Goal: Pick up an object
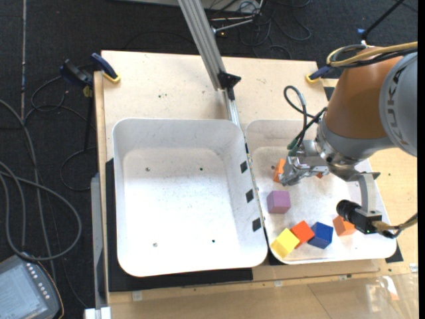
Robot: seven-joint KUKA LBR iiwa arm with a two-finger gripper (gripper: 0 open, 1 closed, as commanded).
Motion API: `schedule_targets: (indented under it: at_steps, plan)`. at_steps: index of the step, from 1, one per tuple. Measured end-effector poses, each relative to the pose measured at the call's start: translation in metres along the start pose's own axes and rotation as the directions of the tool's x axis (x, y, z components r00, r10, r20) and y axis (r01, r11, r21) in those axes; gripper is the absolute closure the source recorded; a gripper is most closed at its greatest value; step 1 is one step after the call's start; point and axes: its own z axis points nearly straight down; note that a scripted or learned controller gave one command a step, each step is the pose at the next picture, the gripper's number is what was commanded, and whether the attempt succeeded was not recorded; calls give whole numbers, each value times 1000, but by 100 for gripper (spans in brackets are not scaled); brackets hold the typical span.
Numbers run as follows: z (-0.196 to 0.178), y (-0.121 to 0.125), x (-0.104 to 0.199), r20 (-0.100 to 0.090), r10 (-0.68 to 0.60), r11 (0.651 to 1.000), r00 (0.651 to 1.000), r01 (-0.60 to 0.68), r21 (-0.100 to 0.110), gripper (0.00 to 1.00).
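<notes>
White plastic, speckled and smooth, forms the left bin (pixel 179 198), well left of our gripper (pixel 290 171). We hang low in the right bin (pixel 265 153), and whether we are clenched or released we cannot tell; an orange bit (pixel 279 167) sits right against us, but we would not call it a grasp. So we judge the pick not yet done: nothing is clearly lifted. Just below us lies the purple block (pixel 279 201), matte and squarish. Further below sit the yellow block (pixel 286 242), orange block (pixel 303 231) and blue block (pixel 321 234), touching in a row. Below and right is another orange piece (pixel 343 226).
</notes>
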Motion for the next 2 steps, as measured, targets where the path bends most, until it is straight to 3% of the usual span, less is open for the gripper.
schedule_targets:
  at_steps: [2]
  plan:
    - [5,5,102,0,0,1000,1000,0,2,100]
